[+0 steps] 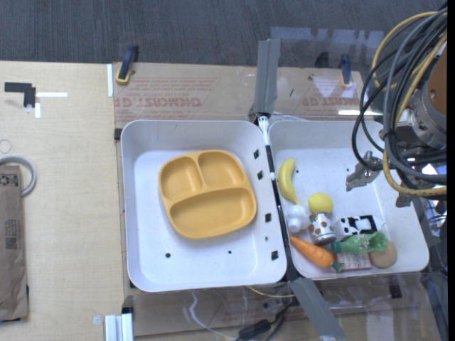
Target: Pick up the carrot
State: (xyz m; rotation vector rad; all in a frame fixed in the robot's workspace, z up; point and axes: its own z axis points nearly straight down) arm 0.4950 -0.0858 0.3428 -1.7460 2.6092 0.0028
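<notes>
The orange carrot (313,251) lies at the front left of the right bin (334,142), its tip pointing toward the bin's front. It touches a small patterned can (322,228) behind it. My gripper (382,187) hangs over the right part of that bin, up and to the right of the carrot and well apart from it. It is open with nothing between its fingers (360,175). Cables hide much of the wrist.
A banana (286,180), a lemon (320,203), a white object (295,222), a black-and-white piece (357,224), green leafy food (364,244), a red packet (352,263) and a brown potato (384,257) crowd the right bin. The left bin (142,212) bears a yellow divided plate (207,192).
</notes>
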